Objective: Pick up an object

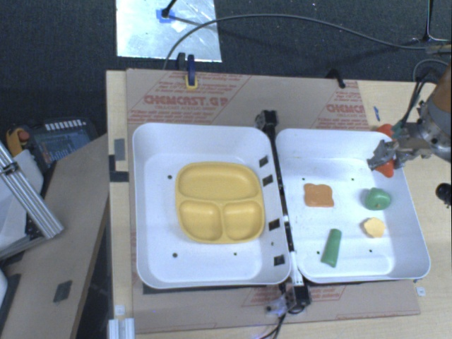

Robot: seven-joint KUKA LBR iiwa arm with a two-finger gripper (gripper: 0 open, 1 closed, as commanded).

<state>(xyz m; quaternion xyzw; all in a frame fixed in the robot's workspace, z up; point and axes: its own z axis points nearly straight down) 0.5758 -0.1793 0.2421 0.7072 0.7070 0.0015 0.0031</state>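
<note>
The right bin holds an orange toast-shaped piece, a round green object, a small yellow lump and a green cylinder. My gripper reaches in from the right and sits low over the bin's far right corner. An orange-red bit shows just under it, and I cannot tell if it is gripped or lying in the bin. The gripper is well clear of the other pieces, above and right of the green object.
The left bin carries a yellow divided plate. A black clip strip runs between the two bins. Cables cross the dark floor behind the bench. A metal sheet lies at the back left.
</note>
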